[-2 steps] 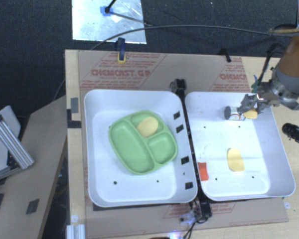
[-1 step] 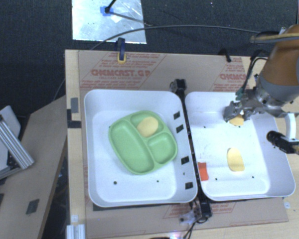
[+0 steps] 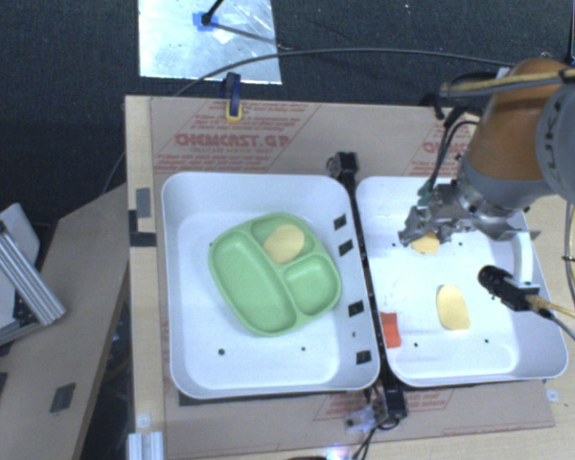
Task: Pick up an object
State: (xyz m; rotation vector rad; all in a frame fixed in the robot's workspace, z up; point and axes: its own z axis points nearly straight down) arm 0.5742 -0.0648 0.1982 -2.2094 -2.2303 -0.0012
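Touching a yellow piece, the fingers.

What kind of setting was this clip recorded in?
Most likely a robotics lab test bench: two white bins side by side on a printed cardboard sheet, an industrial arm reaching in, loose cables, and toy-like props such as a green divided plate.

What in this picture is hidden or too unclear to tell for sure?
- Gripper, camera view: the arm's own wrist above covers it, so whether it grips the yellow piece under it is unclear.
- That yellow piece: partly covered by the gripper, shape unclear.
- Arm: cut off by the right edge.
- Pale yellow item in the green tray: too blurred to identify.
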